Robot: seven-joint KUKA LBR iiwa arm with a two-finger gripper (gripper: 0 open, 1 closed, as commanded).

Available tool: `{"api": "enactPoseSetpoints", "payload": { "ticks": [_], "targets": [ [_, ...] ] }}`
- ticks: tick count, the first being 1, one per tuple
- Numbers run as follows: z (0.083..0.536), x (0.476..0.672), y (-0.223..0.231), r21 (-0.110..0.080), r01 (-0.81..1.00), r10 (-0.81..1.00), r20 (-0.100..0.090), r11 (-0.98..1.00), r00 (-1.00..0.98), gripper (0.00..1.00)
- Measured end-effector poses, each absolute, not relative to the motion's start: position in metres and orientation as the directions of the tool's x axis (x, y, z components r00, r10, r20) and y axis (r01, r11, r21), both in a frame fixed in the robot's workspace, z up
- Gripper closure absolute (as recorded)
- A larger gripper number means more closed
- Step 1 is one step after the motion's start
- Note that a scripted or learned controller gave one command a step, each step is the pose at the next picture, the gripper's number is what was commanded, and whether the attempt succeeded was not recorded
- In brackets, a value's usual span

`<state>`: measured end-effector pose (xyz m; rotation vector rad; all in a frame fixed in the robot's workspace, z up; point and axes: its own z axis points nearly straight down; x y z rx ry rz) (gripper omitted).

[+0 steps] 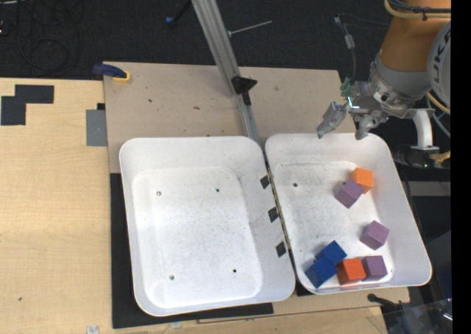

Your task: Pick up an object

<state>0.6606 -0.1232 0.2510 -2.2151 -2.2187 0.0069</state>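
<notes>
The right white bin [309, 171] holds several small blocks. An orange block [363, 177] and a purple block [349, 193] sit together in its upper right part. Another purple block [375, 234] lies lower down. Along the near edge are two blue blocks [325, 262], an orange block [352, 271] and a purple block [374, 266]. My gripper [344, 125] hangs above the far rim of this bin, open, with nothing between its fingers. It is well apart from every block.
The left white bin [191, 222] lies beside the right one, joined by black clips [273, 214]. A slanted aluminium rail [218, 45] rises behind the bins. A brown board [176, 97] lies under them, with dark cables at the back.
</notes>
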Motion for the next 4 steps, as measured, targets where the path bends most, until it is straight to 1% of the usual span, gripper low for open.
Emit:
{"api": "enactPoseSetpoints", "payload": {
  "ticks": [1,2,3,4],
  "targets": [
    [0.254,0.661,-0.123,-0.003,1.000,1.000,0.000,0.004,-0.004,0.00],
    [0.203,0.655,-0.115,-0.007,1.000,1.000,0.001,0.003,-0.003,0.00],
    [0.158,0.659,-0.112,-0.007,1.000,1.000,0.000,0.006,-0.006,0.00],
    [0.096,0.663,-0.105,-0.009,1.000,1.000,0.001,0.006,-0.006,0.00]
  ]
}}
